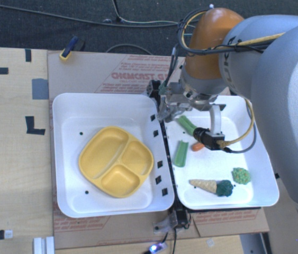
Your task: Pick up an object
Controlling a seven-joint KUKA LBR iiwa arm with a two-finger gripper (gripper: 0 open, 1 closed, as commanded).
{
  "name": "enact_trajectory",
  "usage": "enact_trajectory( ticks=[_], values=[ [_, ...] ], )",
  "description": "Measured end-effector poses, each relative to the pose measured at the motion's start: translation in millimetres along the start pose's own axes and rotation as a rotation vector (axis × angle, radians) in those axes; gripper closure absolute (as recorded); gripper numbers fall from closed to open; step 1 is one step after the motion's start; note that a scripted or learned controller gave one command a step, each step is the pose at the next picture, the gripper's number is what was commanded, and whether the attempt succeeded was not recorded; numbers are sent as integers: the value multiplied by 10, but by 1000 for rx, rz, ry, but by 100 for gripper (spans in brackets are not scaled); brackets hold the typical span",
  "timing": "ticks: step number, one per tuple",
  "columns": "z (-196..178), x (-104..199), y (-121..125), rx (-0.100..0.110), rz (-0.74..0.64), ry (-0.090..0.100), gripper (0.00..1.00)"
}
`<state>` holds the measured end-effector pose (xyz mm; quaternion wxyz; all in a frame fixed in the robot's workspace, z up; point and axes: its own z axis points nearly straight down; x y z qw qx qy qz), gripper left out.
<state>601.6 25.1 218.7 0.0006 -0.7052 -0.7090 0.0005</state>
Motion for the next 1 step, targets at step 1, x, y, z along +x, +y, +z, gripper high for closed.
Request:
enact_trajectory(
  ticks=[1],
  values=[
    [-109,492,146,-2,0,1,100]
  ],
)
